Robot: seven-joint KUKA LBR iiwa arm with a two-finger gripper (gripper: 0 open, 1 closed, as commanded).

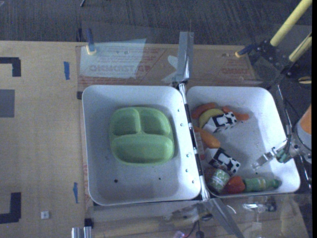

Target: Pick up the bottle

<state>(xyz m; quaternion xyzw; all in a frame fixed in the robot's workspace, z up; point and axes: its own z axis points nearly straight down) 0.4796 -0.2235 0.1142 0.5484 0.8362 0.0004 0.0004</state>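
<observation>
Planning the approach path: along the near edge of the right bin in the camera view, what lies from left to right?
Green-lidded round container → red toy vegetable → green bottle, lying on its side; the gripper sits above that end, toward the bin's right wall.

Dark grey carpet floor [148, 9] runs along the 12 o'clock edge above my worktop [39, 133], a tan board surface. Black corner marks [12, 66] sit at 9 o'clock, more at 7. Blue tape strips [66, 69] at 10 o'clock and 7. Clear plastic sheet [119, 61] with reversed lettering at 12. Yellow poles [294, 19] at 2 o'clock. Light is soft, even.
</observation>
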